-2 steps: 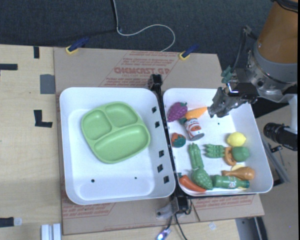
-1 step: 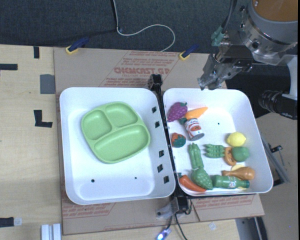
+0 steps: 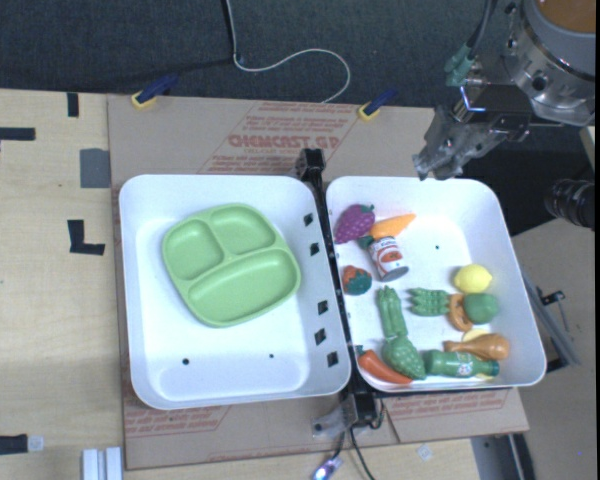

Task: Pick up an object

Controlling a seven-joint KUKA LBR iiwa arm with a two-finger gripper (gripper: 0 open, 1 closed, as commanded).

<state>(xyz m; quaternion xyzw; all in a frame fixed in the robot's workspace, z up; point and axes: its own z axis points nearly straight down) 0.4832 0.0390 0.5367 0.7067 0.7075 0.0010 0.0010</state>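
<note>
My gripper (image 3: 442,158) hangs above the far edge of the right bin (image 3: 480,200), with nothing seen between its fingers. Below it the bin holds several toy foods: purple grapes (image 3: 354,222), an orange carrot (image 3: 394,224), a small red-labelled can (image 3: 388,257), a red and green piece (image 3: 356,280), a green cucumber (image 3: 391,311), a yellow lemon (image 3: 472,278) and a green bottle (image 3: 460,365). All of them lie in the bin, apart from the gripper.
The left bin (image 3: 145,348) holds a green divided plate (image 3: 231,262). A black hinge strip (image 3: 325,268) runs between the bins. A white cable (image 3: 280,63) loops over the dark cloth behind the cardboard sheet (image 3: 270,138). The arm's body (image 3: 550,38) fills the top right.
</note>
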